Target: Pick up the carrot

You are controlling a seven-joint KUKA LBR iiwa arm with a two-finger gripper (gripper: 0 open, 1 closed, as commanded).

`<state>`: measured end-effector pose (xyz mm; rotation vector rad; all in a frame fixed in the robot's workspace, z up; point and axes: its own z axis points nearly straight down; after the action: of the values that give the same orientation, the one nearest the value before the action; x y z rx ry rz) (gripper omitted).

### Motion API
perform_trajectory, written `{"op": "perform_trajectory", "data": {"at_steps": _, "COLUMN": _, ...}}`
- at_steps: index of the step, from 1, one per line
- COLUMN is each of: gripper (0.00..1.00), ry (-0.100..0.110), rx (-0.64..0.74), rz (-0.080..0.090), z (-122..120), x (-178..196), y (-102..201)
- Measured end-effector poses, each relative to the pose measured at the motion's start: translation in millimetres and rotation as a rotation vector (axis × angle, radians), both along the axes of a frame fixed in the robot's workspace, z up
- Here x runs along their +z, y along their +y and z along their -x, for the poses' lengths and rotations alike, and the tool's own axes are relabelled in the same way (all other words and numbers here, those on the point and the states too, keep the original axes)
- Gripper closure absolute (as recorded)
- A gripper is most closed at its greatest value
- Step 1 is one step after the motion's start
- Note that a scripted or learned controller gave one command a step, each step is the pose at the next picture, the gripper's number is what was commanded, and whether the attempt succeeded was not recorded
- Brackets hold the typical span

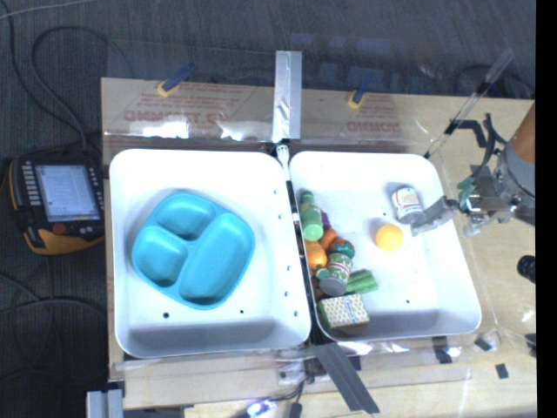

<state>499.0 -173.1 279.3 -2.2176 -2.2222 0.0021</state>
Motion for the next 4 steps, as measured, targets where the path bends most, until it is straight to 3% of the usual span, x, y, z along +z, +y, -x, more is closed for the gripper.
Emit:
{"op": "perform_trajectory", "data": {"at_steps": 1, "gripper": 0.00, "ry": 0.000, "rx": 0.164, "rz": -0.001, "z": -43.6, "x": -96.8, "y": -16.4}}
{"op": "perform_trajectory", "data": {"at_steps": 2, "gripper": 0.00, "ry": -0.008, "rx": 0.270, "rz": 0.004, "z": -74.8, "x": -188.1, "y": 1.3}}
{"op": "perform_trajectory", "data": {"at_steps": 3, "gripper": 0.00, "ry": -0.021, "rx": 0.194, "rz": -0.005, "z": -48.0, "x": -186.0, "y": -38.2}}
{"op": "perform_trajectory", "data": {"at_steps": 4, "gripper": 0.00, "ry": -0.002, "rx": 0.018, "rz": -0.005, "z": -35.9, "x": -152.1, "y": -45.7}}
